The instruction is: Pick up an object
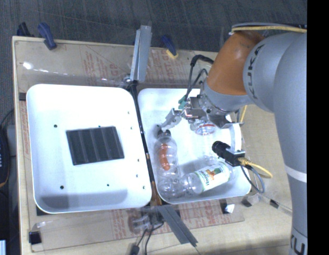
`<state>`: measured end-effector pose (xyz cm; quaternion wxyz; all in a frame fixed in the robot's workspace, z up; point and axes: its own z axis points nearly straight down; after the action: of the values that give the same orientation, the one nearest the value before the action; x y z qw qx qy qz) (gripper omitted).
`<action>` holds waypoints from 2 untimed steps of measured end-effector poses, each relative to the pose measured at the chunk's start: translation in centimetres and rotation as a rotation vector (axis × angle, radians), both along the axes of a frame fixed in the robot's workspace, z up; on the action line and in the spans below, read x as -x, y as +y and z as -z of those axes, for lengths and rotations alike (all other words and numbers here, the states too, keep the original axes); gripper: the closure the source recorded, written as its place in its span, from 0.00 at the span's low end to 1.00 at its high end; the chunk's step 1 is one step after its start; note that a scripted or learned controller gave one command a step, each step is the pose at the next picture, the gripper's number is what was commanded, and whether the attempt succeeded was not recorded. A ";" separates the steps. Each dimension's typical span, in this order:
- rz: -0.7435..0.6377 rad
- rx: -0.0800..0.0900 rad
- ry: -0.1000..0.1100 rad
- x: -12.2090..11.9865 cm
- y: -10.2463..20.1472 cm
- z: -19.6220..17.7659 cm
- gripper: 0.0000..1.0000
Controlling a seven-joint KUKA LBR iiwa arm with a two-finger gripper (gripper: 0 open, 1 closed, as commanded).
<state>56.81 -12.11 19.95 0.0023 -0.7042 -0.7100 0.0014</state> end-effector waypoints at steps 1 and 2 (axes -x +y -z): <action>-0.042 0.001 0.000 -2.1 -0.2 10.9 0.00; -0.045 0.001 0.001 -2.1 -0.2 9.9 1.00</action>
<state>58.95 -12.33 10.03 0.0021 -0.6883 -0.7255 0.0023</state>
